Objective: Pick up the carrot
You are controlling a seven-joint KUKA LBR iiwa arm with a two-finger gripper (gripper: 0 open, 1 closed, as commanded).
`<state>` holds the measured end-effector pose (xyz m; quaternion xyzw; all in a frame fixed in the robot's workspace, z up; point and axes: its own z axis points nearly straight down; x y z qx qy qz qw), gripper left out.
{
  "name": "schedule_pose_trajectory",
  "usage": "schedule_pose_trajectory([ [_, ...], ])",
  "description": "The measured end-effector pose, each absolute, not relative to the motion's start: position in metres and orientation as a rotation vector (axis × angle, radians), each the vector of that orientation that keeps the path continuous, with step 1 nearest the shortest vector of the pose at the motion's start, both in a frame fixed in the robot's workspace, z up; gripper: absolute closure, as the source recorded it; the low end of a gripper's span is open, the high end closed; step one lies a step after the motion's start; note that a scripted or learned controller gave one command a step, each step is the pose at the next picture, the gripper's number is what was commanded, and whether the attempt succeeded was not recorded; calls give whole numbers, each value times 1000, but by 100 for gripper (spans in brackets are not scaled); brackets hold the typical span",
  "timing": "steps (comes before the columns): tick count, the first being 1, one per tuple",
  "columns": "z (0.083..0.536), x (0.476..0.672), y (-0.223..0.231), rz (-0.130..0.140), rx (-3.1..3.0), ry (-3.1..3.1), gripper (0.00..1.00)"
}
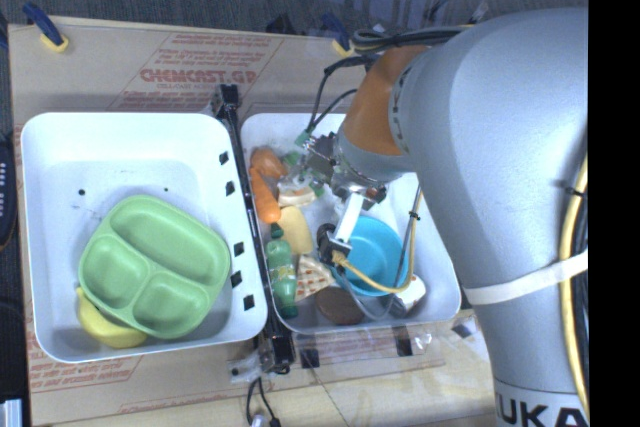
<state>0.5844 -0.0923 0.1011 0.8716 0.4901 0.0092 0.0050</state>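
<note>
On my screen the carrot was a slim orange piece lying lengthwise along the left wall of the right bin, with its upper end beside a rounded orange-brown item and its lower end just above a green bottle. A pale yellow block lay just right of it. The grey arm came in from the right, its orange band angled down toward the bin's upper middle. The gripper hung over the clutter just right of the carrot; I could not tell how its jaws stood. A blue bowl sat below the wrist, and a green divided tray lay in the left bin.
</note>
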Motion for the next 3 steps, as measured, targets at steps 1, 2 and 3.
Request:
schedule_pose_trajectory([
  [1,101,563,-91,31,2901,1203,0],
  [2,195,551,-25,-1,2868,1299,0],
  [3,191,542,-17,-12,3036,828,0],
])
